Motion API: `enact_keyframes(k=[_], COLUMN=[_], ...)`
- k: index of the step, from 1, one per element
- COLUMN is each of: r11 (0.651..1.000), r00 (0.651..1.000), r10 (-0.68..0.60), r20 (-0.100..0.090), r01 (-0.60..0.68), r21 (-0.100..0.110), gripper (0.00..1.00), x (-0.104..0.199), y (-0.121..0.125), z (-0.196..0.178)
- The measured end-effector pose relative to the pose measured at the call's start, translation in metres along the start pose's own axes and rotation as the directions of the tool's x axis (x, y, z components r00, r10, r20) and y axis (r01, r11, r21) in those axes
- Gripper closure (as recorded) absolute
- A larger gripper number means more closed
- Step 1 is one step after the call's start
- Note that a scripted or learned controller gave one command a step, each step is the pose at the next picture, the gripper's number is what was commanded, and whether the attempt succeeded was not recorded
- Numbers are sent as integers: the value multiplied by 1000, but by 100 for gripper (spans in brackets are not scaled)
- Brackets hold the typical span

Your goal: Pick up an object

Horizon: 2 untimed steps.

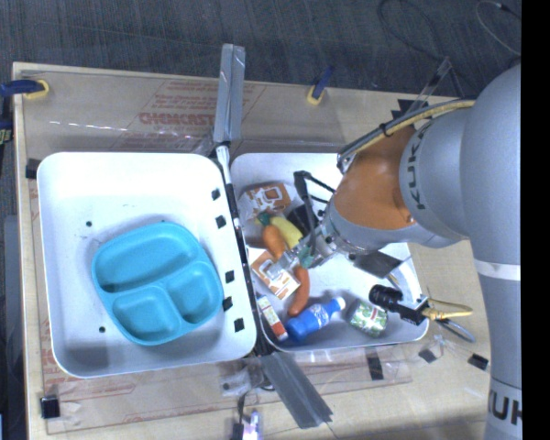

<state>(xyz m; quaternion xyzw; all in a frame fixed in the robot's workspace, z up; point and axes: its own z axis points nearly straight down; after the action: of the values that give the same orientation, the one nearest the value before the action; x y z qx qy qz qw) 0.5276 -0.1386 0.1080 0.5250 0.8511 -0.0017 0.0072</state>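
Note:
The right bin [257, 168] holds several small things. An orange carrot [272, 238] lies beside a yellow piece [287, 228], with a brown snack packet [266, 195] behind them. Nearer the front are an orange-and-white packet [274, 276], a red-orange stick-shaped thing [300, 293], a blue bottle [313, 318], a green can [368, 317] and a thin red-and-white tube [270, 316]. My gripper [308, 248] reaches down into the middle of this bin, right next to the carrot and the yellow piece, just above the red-orange thing. The wrist hides its tips.
The left bin [64, 181] holds a blue divided plate [156, 282]. A ridge with black clips [227, 246] separates the two bins. The grey arm with its orange band [376, 191] covers the right bin's back right part.

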Motion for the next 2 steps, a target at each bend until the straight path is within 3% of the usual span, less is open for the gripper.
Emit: enact_keyframes(k=[1, 2], r11=[849, 952], r00=[848, 952], r10=[529, 306], r20=[-15, -14], r01=[-529, -306], r21=[11, 4], gripper=[100, 100], x=[-22, -50], y=[26, 9], z=[9, 6])
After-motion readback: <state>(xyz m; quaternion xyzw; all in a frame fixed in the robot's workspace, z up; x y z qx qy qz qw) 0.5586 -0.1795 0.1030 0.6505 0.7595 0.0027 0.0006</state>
